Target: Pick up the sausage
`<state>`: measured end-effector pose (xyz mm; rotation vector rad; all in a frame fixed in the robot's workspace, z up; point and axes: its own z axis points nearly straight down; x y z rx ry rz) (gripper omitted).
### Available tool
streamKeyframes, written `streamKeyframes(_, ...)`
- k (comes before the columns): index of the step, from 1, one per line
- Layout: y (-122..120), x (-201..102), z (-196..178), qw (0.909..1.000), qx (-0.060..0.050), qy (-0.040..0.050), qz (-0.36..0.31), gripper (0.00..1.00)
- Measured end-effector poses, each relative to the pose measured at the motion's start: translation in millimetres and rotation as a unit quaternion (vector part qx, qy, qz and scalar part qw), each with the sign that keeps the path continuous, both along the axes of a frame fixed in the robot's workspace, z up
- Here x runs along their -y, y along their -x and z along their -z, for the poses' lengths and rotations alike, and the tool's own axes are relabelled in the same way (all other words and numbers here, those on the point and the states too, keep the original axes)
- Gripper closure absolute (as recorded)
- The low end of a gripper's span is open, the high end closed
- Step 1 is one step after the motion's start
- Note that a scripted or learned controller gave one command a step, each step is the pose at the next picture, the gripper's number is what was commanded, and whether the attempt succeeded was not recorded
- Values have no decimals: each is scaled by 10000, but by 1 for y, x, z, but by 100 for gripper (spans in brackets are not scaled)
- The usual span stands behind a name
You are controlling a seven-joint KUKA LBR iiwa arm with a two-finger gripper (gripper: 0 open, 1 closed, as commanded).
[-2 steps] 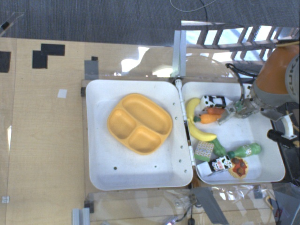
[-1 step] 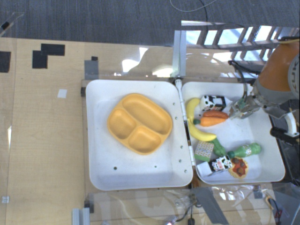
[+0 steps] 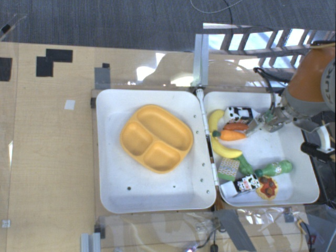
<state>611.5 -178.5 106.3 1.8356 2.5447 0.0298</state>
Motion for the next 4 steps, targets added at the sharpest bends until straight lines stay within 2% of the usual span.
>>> streamKeyframes(1, 14, -5, 5, 9999, 113, 101, -23, 0)
streamKeyframes(2, 36, 15, 16, 10000, -6, 76, 52, 0)
streamKeyframes(3, 21, -47, 16, 9909, -9, 51, 1344, 0)
streamKeyframes(4, 17, 25, 17, 9729, -34, 36, 2313, 0)
